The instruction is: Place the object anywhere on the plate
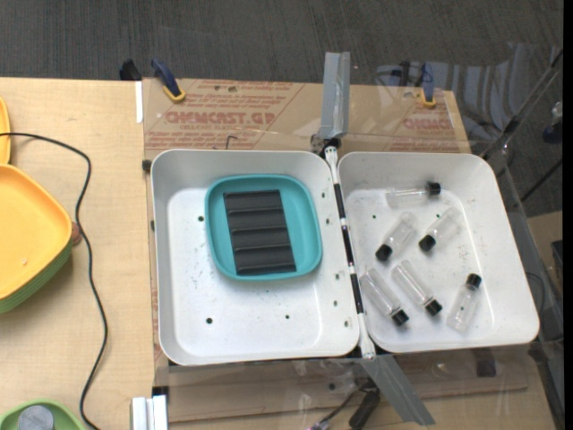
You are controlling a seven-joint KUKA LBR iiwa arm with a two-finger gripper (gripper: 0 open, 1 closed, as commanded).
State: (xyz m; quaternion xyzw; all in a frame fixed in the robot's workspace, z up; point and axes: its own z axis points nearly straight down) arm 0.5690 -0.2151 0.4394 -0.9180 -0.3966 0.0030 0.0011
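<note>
A teal square plate point(307, 231) lies in the left white bin point(179, 267), toward its upper middle. A dark ribbed rectangular block point(259, 232) rests flat on the plate's centre. In the right white bin point(501, 321) lie several clear plastic vials with black caps, among them one near the top point(414, 192), one at the centre point(396, 240) and one at the right point(466, 299).
Stacked yellow and green plates point(27, 240) sit at the left edge of the wooden bench. A black cable point(93, 267) runs down the bench beside the left bin. Blue clamps point(166, 79) hold cardboard behind the bins. A grey metal post point(336, 97) stands between the bins.
</note>
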